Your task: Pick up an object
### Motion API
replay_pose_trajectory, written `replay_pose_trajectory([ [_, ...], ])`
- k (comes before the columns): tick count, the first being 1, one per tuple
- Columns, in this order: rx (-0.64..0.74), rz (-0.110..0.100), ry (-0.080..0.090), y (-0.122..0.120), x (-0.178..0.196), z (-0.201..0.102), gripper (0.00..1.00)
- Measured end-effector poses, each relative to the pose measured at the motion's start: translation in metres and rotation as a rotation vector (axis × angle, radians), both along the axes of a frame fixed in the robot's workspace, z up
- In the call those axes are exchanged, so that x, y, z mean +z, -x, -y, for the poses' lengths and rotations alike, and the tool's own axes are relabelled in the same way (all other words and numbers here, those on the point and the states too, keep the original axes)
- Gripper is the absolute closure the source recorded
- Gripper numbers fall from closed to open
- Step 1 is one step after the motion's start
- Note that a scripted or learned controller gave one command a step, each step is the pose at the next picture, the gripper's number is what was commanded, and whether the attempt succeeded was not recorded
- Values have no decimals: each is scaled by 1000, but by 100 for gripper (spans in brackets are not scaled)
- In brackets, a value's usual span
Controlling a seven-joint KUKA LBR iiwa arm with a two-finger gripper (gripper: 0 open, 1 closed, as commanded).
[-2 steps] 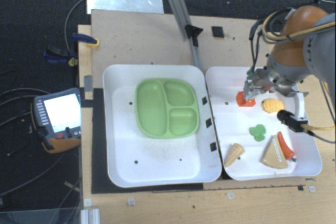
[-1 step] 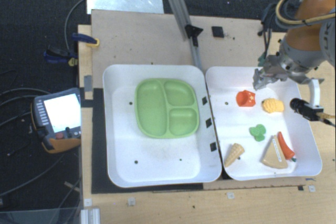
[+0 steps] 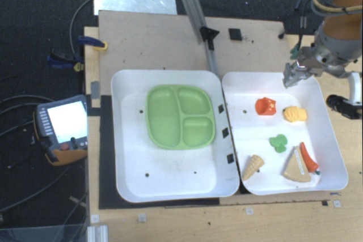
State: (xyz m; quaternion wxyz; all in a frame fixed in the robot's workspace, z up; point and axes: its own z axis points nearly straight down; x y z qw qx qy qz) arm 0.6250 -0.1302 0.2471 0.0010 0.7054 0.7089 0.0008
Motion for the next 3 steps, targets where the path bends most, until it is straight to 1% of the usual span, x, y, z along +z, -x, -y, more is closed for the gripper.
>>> replay_pose_trajectory([
  [1,0,1,0,-1,18,0,100],
  [2,1,-1,0,6,3,-52,100],
  [3,1,-1,0,11,9,-105,100],
])
